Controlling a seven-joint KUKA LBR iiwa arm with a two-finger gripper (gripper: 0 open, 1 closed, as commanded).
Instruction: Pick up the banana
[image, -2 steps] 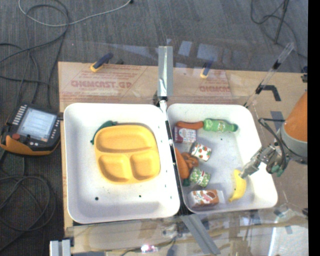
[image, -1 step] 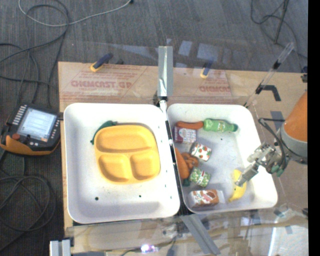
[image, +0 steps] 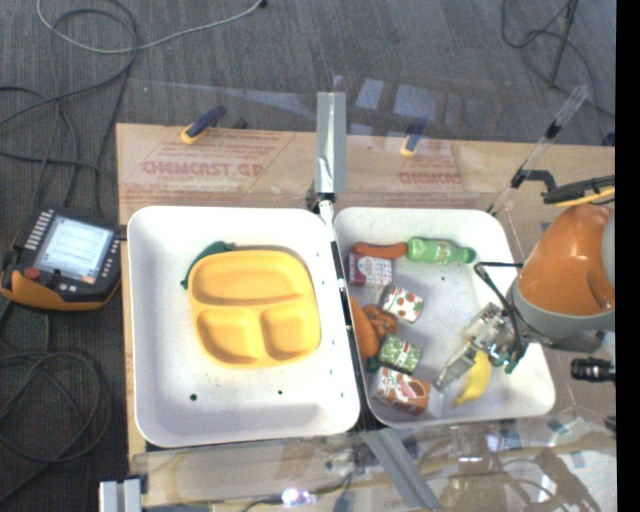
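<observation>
The banana (image: 478, 380) is small and yellow. It lies near the front right corner of the right bin (image: 530, 395), pointing toward the bin's front wall. My gripper (image: 468, 358) comes down from the orange and grey wrist at the right. It hangs right over the banana's upper end and its left side. The gripper's metal parts overlap the top of the banana, so whether they touch it is unclear.
The right bin also holds a green bottle (image: 440, 250), a red sausage-like piece (image: 380, 250), a dark carton (image: 368, 270), several small printed cartons (image: 402, 303) and an orange item (image: 372, 328). A yellow divided tray (image: 258, 303) lies in the left bin (image: 160, 400).
</observation>
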